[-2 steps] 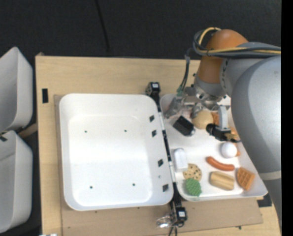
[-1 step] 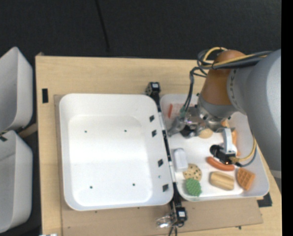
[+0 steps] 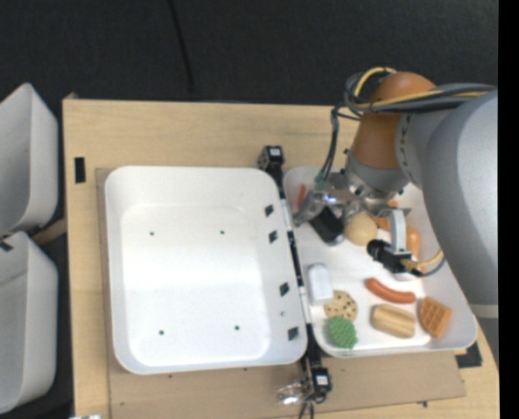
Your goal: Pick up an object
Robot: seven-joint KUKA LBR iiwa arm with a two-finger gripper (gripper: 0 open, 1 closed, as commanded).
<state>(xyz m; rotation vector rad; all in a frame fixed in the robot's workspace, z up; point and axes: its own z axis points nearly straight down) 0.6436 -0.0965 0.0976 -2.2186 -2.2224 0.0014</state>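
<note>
Camera view: your pincer (image 3: pixel 327 219) hangs low at the right bin's (image 3: pixel 451 334) eleven o'clock corner; whether it grips, you cannot tell. Candidates cluster toward five o'clock: sausage (image 3: pixel 390 291), waffle (image 3: pixel 434 316), cookie (image 3: pixel 339 305), green ball (image 3: pixel 341 332).

A robotics lab test bench: plywood board (image 3: pixel 198 125) bearing two shallow white bins (image 3: pixel 119 234), toy food (image 3: pixel 390 291) in the right one, grey industrial arm (image 3: pixel 451 155), dark floor.

High slanted view (fixed) over both bins (image 3: pixel 198 182)
</note>
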